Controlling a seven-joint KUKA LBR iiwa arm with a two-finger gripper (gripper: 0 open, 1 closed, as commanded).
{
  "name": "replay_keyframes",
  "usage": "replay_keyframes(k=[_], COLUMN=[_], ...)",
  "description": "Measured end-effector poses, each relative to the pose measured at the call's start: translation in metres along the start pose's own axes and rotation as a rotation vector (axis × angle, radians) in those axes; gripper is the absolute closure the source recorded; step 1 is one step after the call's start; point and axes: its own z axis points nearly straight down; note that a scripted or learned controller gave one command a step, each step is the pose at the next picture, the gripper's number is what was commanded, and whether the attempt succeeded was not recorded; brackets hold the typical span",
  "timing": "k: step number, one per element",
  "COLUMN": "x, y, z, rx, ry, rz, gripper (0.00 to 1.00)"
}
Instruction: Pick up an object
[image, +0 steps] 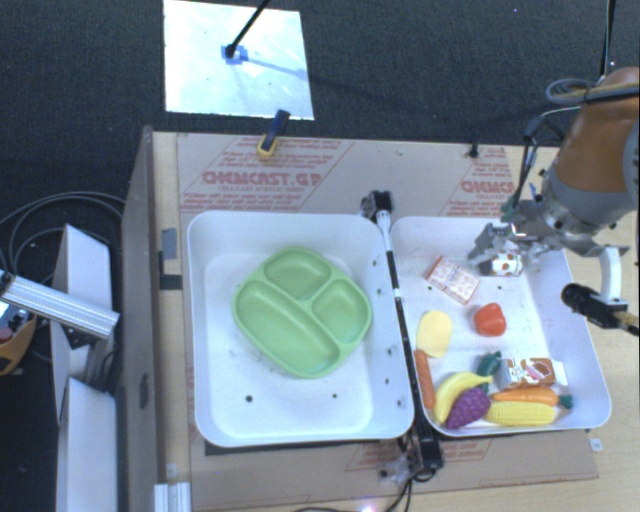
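Nearest the camera, along the 6 o'clock edge of the right bin (590, 385), a cluster of toy food is lying: purple grapes (467, 407), a banana (457, 386) touching them, a corn cob (520, 413) with a carrot (522, 397) just above it, and a small printed carton (530, 372). A long thin orange piece (425, 380) is lying against the bin's 9 o'clock wall. Toward bin centre, a pale yellow piece (434, 332) is sitting at 8 o'clock and a red tomato-like piece (490, 319) just beside it toward 3 o'clock. A pink-and-white packet (453, 279) is lying tilted at 10 o'clock.

The left bin (215, 400) is carrying a green divided plate (302, 311), roughly centred, slightly tilted.

The arm (600, 140) is reaching in from 3 o'clock, orange band showing. The end effector (505, 255) is hanging low over the 12 o'clock part of the right bin, directly over a small white object with red spots (506, 265). Finger opening: cannot tell; the object is touching or sitting just under the tips, and I cannot tell whether it is being held.

The bench (300, 175) beneath both bins is showing a printed brown sheet; a yellow-and-black clip (271, 137) is lying at its 12 o'clock edge.
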Motion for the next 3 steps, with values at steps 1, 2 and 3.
replay_keyframes(k=[1,2,3], x=[-0.023,-0.022,0.073], y=[-0.035,-0.032,-0.086], z=[0.135,0.118,0.024], rx=[0.006,-0.002,-0.005], ry=[0.002,-0.001,0.003], rz=[0.006,0.001,-0.009], gripper=[0.00,1.00,1.00])
